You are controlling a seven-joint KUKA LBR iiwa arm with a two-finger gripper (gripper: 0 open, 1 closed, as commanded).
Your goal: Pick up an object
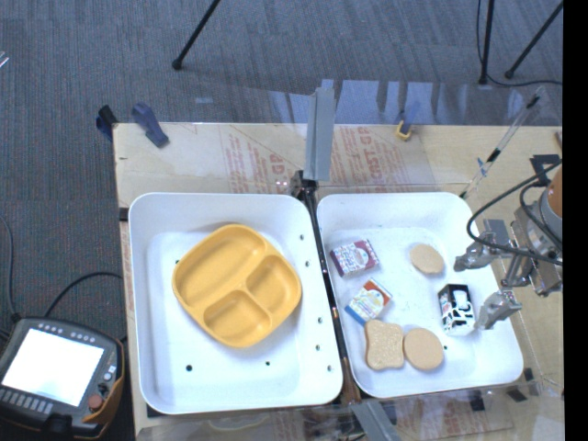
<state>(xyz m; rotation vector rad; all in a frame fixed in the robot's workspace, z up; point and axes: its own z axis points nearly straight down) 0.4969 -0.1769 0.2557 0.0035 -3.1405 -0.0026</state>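
Observation:
The right bin (395,211) holds a maroon packet (354,257), a tan round cracker (427,259), a small orange and blue carton (369,301), a toast slice (384,344), a second tan round piece (424,348) and a black-and-white carton (455,308). My gripper (477,286) hangs over the bin's right side. It is open, with one finger (467,259) above the black-and-white carton and the other to the carton's right. Nothing sits between the fingers. A yellow divided plate (237,285) lies in the left bin (152,246).
A grey upright post (320,141) stands behind the seam between the bins. A blue clamp (149,124) sits at the bench's back left corner. A teach pendant (55,370) lies on the floor at lower left. Cables trail along the arm at the right.

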